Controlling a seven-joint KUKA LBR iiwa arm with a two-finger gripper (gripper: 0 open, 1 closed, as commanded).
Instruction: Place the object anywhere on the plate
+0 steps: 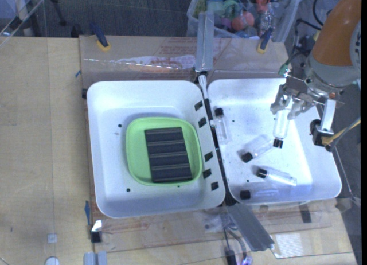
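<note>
A green square plate (134, 143) lies in the left bin, with a black ridged block (167, 155) resting on its middle. Over the right bin, my gripper (286, 110) hangs from the orange-banded arm. It is shut on a clear vial (280, 125) that points down, black cap at its lower end, just above the bin floor. The gripper is far to the right of the plate, across the divider between the bins.
Three more clear vials with black caps lie in the right bin (321, 169): one (256, 147) below left of the gripper, one (276, 175) near the front, one (221, 125) along the divider. A crate of colourful items (241, 0) stands behind the bins.
</note>
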